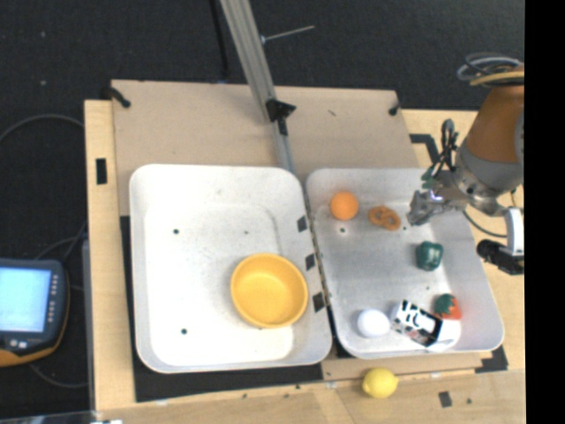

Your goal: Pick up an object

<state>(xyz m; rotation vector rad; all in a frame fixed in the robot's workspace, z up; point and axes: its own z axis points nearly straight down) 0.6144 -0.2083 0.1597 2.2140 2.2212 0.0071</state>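
A yellow lemon (380, 382) lies nearest the camera, on the bare bench (221, 126) just outside the front rim of the right bin (468, 263).

Inside that bin, along its front edge, a white ball (372, 322) sits beside a black-and-white patterned item (415, 321), which touches a small red and green piece (448, 306) at the bin's front right corner; what that piece is cannot be told at this size. Further back, a dark green object (429, 255) rests alone near the right wall. Beyond it, a brown, flattish oval thing (384, 217) lies next to an orange ball (344, 206), the two close but apart, both toward the bin's far side.

The left bin (177, 201) holds a yellow bowl (269, 290), upright, near its front right corner, close to the seam between the two bins.

The tool (422, 208) hangs low over the far right part of the right bin, just beside the brown oval thing and behind the dark green object. It is too small and blurred to tell how far apart it stands, and nothing can be seen between its parts. The grey arm (494, 162) with its orange band rises behind it to the right.

At the far left, a handheld screen (26, 303) lies off the bench. A metal rail (252, 51) slants up from behind the bins.
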